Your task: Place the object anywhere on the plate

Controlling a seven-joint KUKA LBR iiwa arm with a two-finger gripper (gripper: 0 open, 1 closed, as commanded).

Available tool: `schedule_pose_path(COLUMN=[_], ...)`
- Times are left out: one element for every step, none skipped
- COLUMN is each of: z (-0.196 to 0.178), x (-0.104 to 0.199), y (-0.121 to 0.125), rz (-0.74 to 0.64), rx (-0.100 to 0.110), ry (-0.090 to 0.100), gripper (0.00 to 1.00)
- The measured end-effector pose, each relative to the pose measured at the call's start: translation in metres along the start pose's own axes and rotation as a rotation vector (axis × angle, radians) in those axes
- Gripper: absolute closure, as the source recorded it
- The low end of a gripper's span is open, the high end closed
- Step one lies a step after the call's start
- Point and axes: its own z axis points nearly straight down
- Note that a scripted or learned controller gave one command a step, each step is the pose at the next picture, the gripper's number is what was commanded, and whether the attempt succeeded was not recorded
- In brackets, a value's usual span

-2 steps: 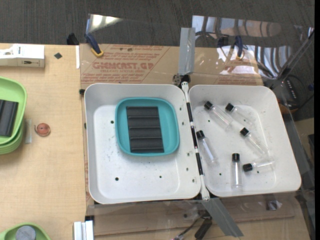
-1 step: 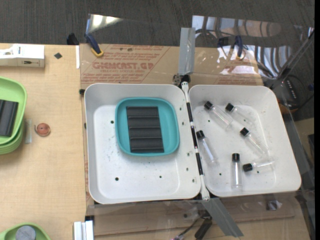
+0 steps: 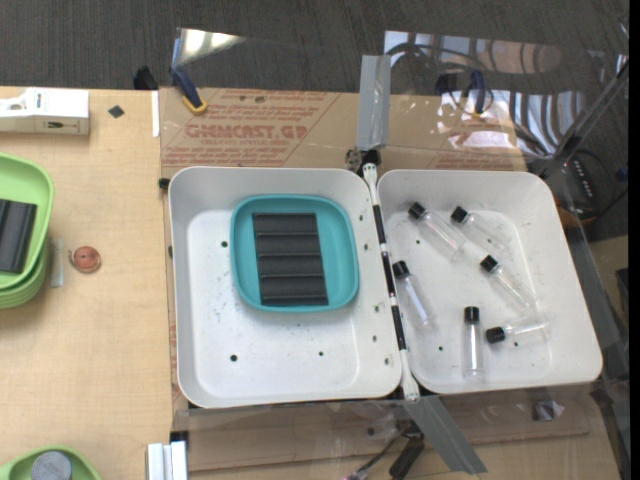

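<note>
Judging the gripper as released or clenched: cannot be told from this view.

Lying loose in the right bin (image 3: 560, 268): six clear vials with black caps, none on the plate yet.
- Close along that bin's left edge, the left-edge vial (image 3: 412, 296), cap toward the far side.
- Toward the far left corner, the corner vial (image 3: 434, 228), with the far-edge vial (image 3: 472, 230) just beside it.
- Near the bin's middle, the middle vial (image 3: 506, 280), slanting toward the right edge.
- Toward the near right corner, the near vial (image 3: 471, 346) and the crosswise vial (image 3: 520, 330), caps close together, touching or not hard to say.

Sitting in the left bin (image 3: 200, 368), toward its far edge: the teal plate (image 3: 245, 268), with a dark ridged insert (image 3: 290, 258) covering its middle.

Probable trouble from here:
- Slipping or rolling out of a pinch, given round, smooth, clear tubes.
- Closing on the left-edge vial and fouling the bin wall beside it.
- Catching two at once at the near right corner, or knocking one aside.
- Rolling after release, unless laid along the insert's ridges rather than on the plate's sloping rim.
- Clipping the raised divide between the bins if carried across too low.
</note>
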Motion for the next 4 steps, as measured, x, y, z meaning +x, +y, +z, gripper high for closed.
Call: schedule_pose_path(z=[-0.0001, -0.0006, -0.001, -0.0013], x=[0.0138, 0.0199, 0.0212, 0.0229], y=[0.0027, 0.0039, 0.004, 0.0044], rz=[0.0, 0.0, 0.0, 0.0], rx=[0.0, -0.001, -0.001, -0.001], ry=[0.001, 0.002, 0.002, 0.003], gripper=[0.0, 0.0, 0.0, 0.0])
